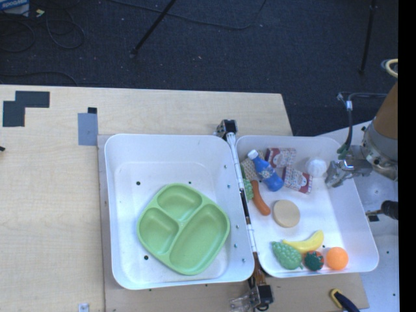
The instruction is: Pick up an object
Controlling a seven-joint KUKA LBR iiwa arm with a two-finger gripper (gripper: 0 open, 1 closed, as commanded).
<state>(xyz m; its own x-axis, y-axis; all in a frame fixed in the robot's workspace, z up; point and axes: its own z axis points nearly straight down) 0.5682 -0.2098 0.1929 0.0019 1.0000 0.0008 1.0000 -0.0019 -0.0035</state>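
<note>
The right bin [361,229] holds several small items: a blue bottle [267,172], an orange carrot [260,200], a tan round disc [285,213], a yellow banana [306,242], a green bumpy vegetable [286,255], an orange ball [336,258], a red-and-white packet [297,180] and a white ball [316,167]. My gripper [337,173] hangs over the bin's right rim, just right of the white ball, with nothing visibly held in it.
The left bin [120,174] holds a green divided plate [184,227]. A clamp [227,128] sits where the two bins meet at the back. Bare wooden bench [45,200] lies to the left; dark floor with cables lies behind.
</note>
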